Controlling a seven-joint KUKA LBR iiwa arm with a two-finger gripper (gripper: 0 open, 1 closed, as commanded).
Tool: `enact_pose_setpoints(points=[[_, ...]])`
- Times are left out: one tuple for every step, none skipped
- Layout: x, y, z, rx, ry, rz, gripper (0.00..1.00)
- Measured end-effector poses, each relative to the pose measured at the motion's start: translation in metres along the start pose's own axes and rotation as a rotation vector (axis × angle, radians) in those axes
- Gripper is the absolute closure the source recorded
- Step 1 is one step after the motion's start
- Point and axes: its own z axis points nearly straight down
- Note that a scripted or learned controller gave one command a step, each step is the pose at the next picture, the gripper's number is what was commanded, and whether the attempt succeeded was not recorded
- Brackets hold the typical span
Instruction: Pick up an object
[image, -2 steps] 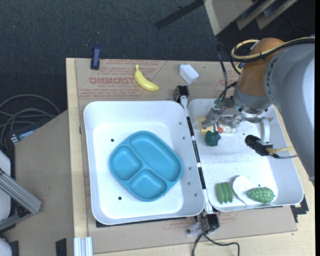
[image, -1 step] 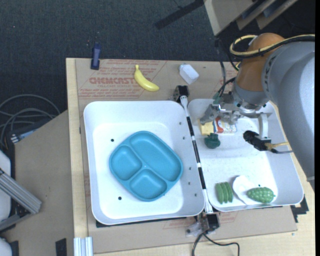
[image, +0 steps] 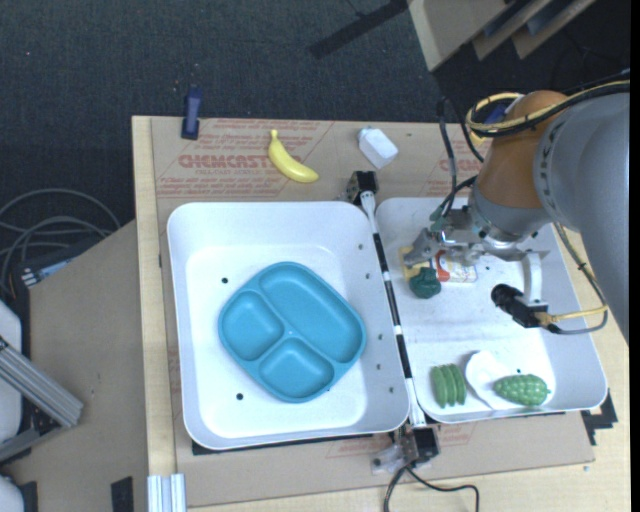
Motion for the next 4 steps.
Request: enact_pose_setpoints(points=[[0.001,0.042,0.003,0.019,0.003,0.000,0.00],[0.004,-0.040,0.007,0.018,0.004,0.003,0.00],[0.004,-0.039,-0.004,0.017,0.004,0.003,1.00],[0.069,-0.043,-0.095,0.015,0.005,0.000,1.00]])
